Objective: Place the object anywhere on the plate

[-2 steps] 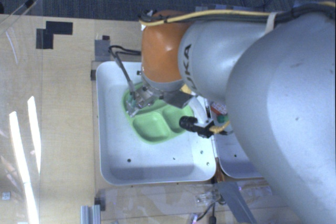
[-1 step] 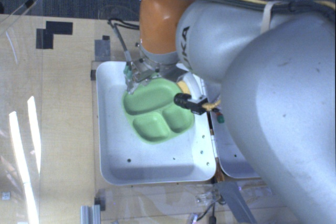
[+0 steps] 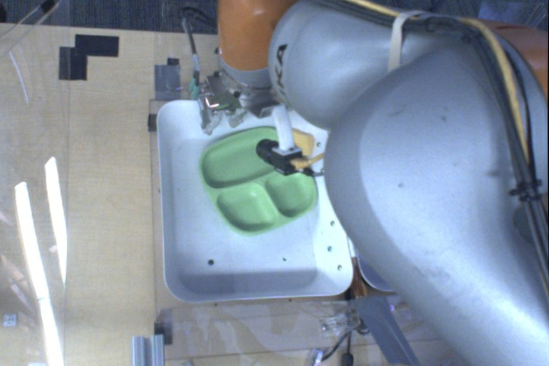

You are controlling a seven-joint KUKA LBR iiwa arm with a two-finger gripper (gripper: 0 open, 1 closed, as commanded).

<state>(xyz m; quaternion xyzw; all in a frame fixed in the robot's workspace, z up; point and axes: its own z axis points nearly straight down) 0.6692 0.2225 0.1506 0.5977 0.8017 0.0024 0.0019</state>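
Note:
A light green plate (image 3: 257,183) with three compartments lies in the upper middle of the white bin (image 3: 193,257). My gripper (image 3: 209,109) hangs over the bin's far left corner, just beyond the plate's upper left edge. The grey arm with its orange band (image 3: 249,21) reaches in from the right and hides the plate's far right edge. I see no loose object on the plate's visible compartments or on the bin floor in front of it.
The arm's bulk covers the right side of the scene, with only a sliver of the second bin (image 3: 371,277) showing below it. A black L-shaped mark (image 3: 86,54) lies on the wooden bench at the far left. A metal bracket (image 3: 167,81) stands at the bin's far corner.

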